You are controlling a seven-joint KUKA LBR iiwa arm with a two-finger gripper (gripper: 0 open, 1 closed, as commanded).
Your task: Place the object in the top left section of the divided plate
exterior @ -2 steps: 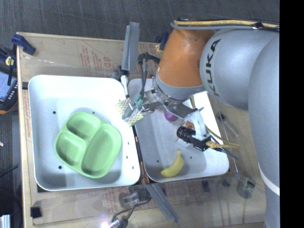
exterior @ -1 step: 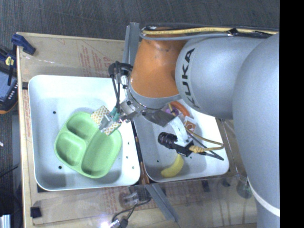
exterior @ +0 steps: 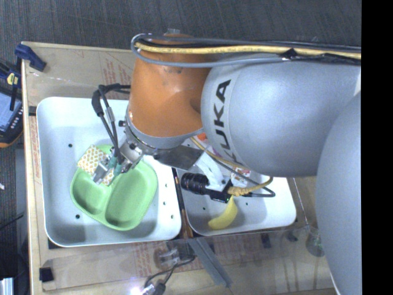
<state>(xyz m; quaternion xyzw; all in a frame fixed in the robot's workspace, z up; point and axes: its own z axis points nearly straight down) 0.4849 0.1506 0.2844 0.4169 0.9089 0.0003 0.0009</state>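
A light green divided plate [exterior: 120, 196] lies in the left white bin [exterior: 58, 165]. My gripper [exterior: 111, 166] hangs over the plate's upper left edge, its tip down at the rim. A yellow patterned object with white dots [exterior: 91, 158] sits just left of the fingertips, at the plate's top left corner. It touches the gripper's tip, but the arm hides whether the fingers clasp it.
A yellow banana [exterior: 224, 216] lies in the right bin [exterior: 279, 217] near its front wall. The big grey and orange arm [exterior: 245, 115] covers most of the right bin and the back of the left one. Blue clamps sit at the bench's left edge.
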